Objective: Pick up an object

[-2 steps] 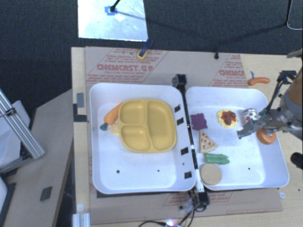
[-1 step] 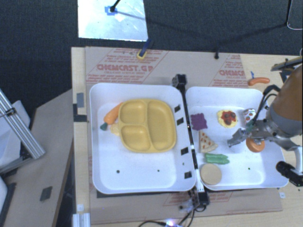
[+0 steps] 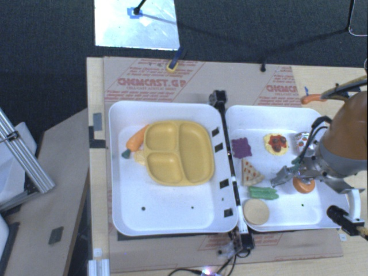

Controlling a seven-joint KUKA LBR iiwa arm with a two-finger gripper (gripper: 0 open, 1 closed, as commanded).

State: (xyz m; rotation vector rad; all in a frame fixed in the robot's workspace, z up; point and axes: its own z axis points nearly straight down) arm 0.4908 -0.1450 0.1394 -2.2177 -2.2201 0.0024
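Nearest the bench's front, in the right bin [image 3: 287, 225]: a round tan disc [image 3: 256, 211] by the near left corner. Just behind it, a green pod [image 3: 263, 193], lying flat with its long axis across the bin, left to right. A little farther back and to the right, the gripper [image 3: 283, 177], low over the bin floor at the end of the grey arm [image 3: 345, 145]; cannot tell how wide it stands, and cannot tell that anything is held. Judged the likeliest target: the green pod, just to the gripper's left and nearer the front, close but apart from it, so a short shift forward and left called for. Hard beside the gripper on the right, an orange piece [image 3: 303, 184]; to the left, a pizza wedge [image 3: 250, 171]. Farther back, a purple piece [image 3: 241, 147] and a yellow-and-red piece [image 3: 276, 143]. Well apart, in the left bin [image 3: 172, 209], a yellow tray [image 3: 175, 152] with a carrot [image 3: 136, 138] touching its far left edge
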